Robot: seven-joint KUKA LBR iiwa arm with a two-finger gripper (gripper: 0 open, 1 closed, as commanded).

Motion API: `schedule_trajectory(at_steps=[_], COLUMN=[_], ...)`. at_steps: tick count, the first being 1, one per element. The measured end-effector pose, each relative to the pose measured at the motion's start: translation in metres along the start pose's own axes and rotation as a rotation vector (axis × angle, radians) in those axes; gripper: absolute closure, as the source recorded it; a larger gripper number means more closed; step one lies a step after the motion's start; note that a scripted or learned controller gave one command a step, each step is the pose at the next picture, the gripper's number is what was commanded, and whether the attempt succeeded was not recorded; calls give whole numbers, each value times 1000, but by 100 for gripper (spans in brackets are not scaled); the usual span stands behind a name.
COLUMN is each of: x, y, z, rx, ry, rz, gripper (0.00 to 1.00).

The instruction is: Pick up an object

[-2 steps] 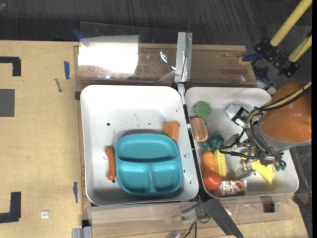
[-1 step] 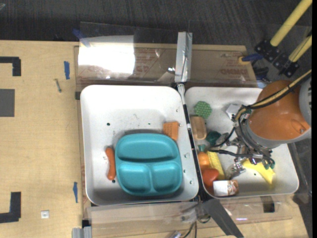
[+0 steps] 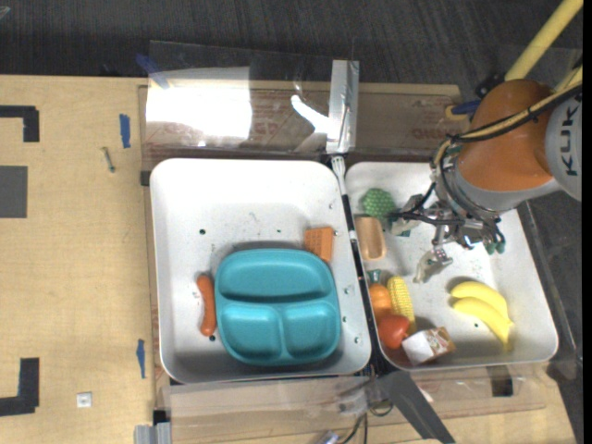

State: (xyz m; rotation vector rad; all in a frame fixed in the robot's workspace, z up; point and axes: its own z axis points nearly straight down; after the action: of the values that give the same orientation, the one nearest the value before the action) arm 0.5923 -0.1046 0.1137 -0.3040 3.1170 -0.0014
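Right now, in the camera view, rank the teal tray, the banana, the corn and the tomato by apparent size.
1. Teal tray, by far the largest.
2. Banana.
3. Corn and tomato look about alike; the tomato is partly hidden, so no ranking.

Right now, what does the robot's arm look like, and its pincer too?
The arm is grey, with black lettering showing on it, and it has a fat, rounded orange band above the wrist. Thin dark cables loop around that band. The pincer is small, made of dark and silvery metal parts, with pale fingers.
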Motion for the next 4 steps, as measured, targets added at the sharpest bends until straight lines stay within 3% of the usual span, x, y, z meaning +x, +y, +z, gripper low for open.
schedule_trajectory(at_steps=[1,2,3,4], x=[28,34,-4,68], y=[-43,-94,-71,0], z=[2,-29,26,23], rx=[-2,1,-1,-1], ry=[6,0,0,-1], rz=[-189,-548,-345,-505], gripper=[0,0,0,0])
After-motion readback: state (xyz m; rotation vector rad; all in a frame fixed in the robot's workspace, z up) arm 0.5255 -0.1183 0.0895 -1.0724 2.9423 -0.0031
